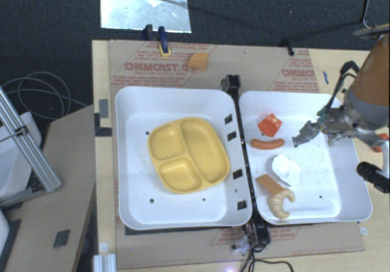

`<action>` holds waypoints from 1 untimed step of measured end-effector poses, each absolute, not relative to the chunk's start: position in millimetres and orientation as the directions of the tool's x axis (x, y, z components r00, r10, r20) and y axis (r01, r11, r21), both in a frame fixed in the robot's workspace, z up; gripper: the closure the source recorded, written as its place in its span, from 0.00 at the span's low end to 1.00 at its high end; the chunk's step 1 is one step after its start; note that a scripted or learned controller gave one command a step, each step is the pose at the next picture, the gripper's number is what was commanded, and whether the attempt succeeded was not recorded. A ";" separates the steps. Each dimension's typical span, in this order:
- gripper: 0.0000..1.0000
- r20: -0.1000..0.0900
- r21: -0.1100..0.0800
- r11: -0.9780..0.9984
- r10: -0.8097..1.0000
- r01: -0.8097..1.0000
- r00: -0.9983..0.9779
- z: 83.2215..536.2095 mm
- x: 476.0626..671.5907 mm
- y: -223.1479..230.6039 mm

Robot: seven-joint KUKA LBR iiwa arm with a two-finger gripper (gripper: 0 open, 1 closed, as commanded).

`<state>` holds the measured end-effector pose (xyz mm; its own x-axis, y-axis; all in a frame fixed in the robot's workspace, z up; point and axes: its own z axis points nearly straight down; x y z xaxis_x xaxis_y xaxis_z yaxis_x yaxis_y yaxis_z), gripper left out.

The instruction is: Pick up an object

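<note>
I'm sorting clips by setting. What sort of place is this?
Probably a robot test bench in a lab, not a kitchen: two shallow white bins on a cardboard-covered bench, toy-like food such as a pale croissant, and a grey robot arm's gripper reaching in.

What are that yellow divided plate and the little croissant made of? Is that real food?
The yellow divided plate looks like moulded plastic: one even colour, smooth matte surface, rounded compartment edges. The croissant seems to be a plastic or rubber toy, since its tan surface is uniform and slightly shiny, though the view is too coarse to be sure.
</note>
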<state>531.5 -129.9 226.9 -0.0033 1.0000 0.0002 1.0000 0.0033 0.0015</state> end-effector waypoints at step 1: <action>0.00 -0.004 0.008 0.006 1.000 1.000 -0.006 81.9 520.7 -89.1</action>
<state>520.7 -89.1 81.9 -0.0059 1.0000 -0.0040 1.0000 0.0059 0.0075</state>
